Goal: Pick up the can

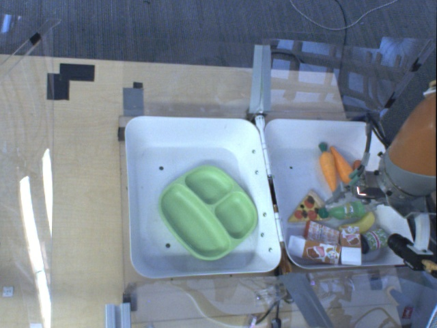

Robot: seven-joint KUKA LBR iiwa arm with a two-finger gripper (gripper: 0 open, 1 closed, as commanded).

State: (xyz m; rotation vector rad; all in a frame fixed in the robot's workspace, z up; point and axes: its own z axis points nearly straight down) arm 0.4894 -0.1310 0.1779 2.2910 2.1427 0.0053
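Can lies on its side at right bin's near edge, beside cartons and banana, not lifted. Claw hovers just beyond over the clutter; opening unreadable. Carrots farther back. Grasp not yet made.

Light wood counter with black tape marks near its far left corner and a grey metal bracket beside them. Beyond it, dark blue-grey carpet floor, with a thin white cable looping across at upper right. Pale glare streaks lie across the counter's left side.
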